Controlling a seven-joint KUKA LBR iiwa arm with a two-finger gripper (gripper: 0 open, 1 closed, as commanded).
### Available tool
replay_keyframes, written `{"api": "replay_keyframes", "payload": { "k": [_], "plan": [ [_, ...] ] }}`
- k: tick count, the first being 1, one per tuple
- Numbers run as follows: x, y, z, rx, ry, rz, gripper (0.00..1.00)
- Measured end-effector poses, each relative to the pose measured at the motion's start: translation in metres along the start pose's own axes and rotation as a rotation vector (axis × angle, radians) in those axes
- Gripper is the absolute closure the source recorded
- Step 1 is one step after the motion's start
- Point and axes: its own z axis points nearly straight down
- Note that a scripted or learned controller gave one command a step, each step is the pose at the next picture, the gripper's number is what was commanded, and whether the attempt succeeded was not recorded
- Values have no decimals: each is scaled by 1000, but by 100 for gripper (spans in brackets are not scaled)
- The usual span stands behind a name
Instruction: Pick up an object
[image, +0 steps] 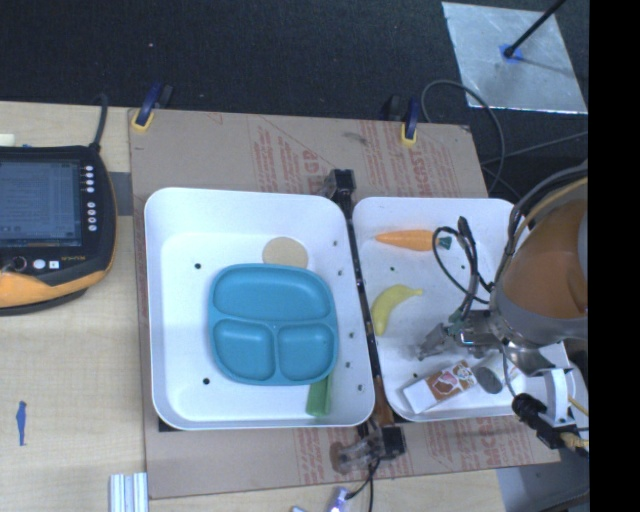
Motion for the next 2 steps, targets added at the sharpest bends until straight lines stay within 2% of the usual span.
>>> {"api": "replay_keyframes", "payload": {
  "k": [1,2],
  "plan": [
    [-76,95,-86,-5,-1,1,0],
    [-6,92,-115,-3,2,0,0]
  ]
}}
